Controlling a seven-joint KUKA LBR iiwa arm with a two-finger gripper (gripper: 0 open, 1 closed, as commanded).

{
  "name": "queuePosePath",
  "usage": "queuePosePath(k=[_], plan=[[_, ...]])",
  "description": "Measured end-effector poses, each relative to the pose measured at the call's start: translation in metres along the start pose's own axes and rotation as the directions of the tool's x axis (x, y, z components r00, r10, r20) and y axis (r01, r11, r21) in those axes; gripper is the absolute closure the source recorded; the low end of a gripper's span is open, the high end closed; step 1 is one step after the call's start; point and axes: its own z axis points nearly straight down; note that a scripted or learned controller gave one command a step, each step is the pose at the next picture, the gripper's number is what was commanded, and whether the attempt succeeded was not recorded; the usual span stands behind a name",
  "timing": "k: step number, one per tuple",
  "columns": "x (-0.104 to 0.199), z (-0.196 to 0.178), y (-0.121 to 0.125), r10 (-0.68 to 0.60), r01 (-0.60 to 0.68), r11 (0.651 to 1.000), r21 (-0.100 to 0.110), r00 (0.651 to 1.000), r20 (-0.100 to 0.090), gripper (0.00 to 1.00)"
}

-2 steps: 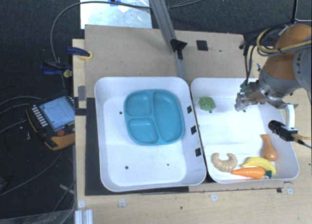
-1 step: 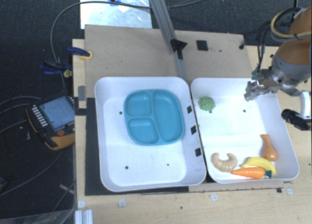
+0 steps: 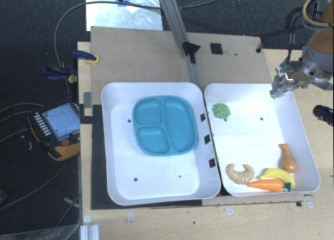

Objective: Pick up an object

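Note:
The right bin [image 3: 245, 129] holds a green broccoli-like piece [image 3: 221, 110] near its far left corner. In its near right corner lie a tan croissant [image 3: 239, 173], an orange carrot [image 3: 266, 184], a yellow banana [image 3: 278, 175] and a brown gourd-shaped piece [image 3: 287, 158]. My gripper [image 3: 280, 84] hangs over the far right rim of the right bin, well away from all of these. Nothing shows between its fingers.
The left bin [image 3: 117, 171] carries a blue divided plate [image 3: 164, 124]. A grey pole [image 3: 175, 14] slants across the bench behind the bins. Cables, clamps and a handheld pendant [image 3: 56, 129] lie on the floor to the left.

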Motion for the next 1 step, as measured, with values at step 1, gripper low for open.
queuePosePath(k=[1], plan=[[0.0613, 0.0031, 0.0032, -0.004, 0.004, 1.000, 0.005, 1.000, -0.003, 1.00]])
